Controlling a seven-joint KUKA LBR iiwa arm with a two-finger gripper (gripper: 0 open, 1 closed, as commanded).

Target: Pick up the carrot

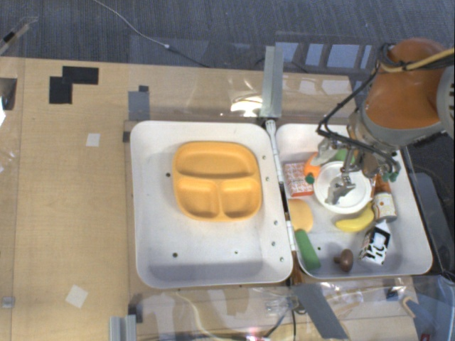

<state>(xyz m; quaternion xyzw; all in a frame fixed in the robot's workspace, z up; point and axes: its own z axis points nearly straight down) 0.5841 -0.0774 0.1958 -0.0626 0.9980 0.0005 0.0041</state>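
Beside the carrot (pixel 313 168), end effector (pixel 343 189) hovers, seemingly crowded.

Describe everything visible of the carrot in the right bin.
The carrot shows as a small orange piece with a bit of green at its upper end, looking like toy plastic. It lies in the right bin, between the red-and-white packet and the white bowl, seeming to touch both. The arm's end effector hangs over the bowl beside it, and the arm partly hides it.

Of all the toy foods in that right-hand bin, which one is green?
The long green vegetable, lying near the bin's front-left corner. The banana beside it is yellow, the carrot orange, and the small round piece brown.
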